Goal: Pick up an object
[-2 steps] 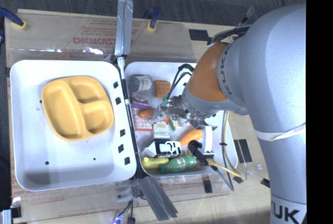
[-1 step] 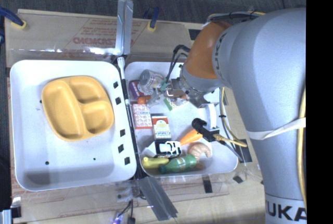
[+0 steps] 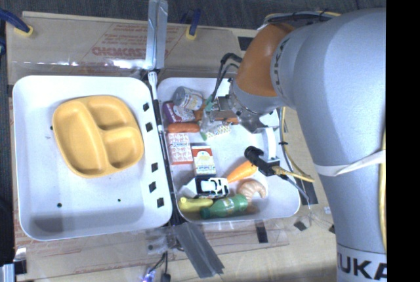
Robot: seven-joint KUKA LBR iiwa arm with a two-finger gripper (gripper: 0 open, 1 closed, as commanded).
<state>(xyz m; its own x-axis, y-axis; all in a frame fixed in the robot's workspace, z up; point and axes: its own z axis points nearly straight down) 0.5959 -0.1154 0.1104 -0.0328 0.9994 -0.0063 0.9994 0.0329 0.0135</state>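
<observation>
Here the gripper reaches down into the upper part of the right bin, among a silver can, a brown packet and other small items; how it is set cannot be told. Below lie a small carton, a carrot and a green bottle. In the left bin sits 1 yellow divided tray.

End effector fingers and items beneath, hidden by the wrist

Small toys and packets jumbled in right bin; yellow tray in left bin.
</observation>
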